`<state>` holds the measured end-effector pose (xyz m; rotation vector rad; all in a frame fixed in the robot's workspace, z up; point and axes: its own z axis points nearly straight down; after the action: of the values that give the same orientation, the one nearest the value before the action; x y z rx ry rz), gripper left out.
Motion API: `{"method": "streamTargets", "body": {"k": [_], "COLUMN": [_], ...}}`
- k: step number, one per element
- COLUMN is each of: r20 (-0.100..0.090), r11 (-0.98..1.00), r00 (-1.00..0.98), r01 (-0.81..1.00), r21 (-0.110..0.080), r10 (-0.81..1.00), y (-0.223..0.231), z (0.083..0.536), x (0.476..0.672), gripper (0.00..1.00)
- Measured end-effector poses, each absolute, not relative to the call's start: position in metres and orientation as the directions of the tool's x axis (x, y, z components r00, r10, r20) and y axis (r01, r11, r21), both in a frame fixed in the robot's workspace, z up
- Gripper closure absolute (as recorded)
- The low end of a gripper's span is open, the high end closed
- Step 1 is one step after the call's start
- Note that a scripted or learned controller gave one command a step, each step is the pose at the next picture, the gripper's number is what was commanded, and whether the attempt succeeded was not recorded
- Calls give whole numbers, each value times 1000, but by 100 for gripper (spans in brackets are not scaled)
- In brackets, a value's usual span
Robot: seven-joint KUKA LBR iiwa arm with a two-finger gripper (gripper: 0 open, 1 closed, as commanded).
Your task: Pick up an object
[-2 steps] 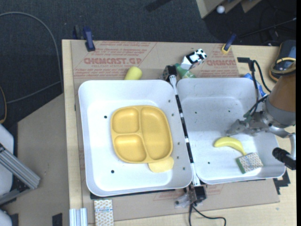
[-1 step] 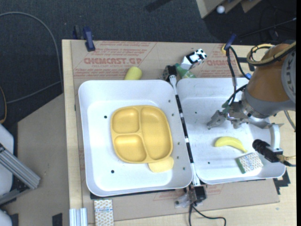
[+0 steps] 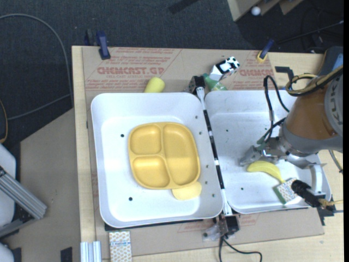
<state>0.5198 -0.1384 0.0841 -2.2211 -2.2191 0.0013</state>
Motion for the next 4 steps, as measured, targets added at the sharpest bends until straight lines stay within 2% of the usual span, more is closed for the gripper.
{"method": "streamTargets", "body": {"k": [1, 2, 3, 4], "r20": [0, 1, -2, -1], "r11": [-1, -1, 2, 0], "r00": [1, 1, -1, 0], "r01": [1000, 1000, 1000, 1000], "r21": [1, 0, 3, 1], "r10": [1000, 1000, 1000, 1000], "y": [-138, -138, -194, -219], "z": [94, 94, 127, 208], "x": [521, 520, 667, 611], "gripper": [100, 0, 0, 0]}}
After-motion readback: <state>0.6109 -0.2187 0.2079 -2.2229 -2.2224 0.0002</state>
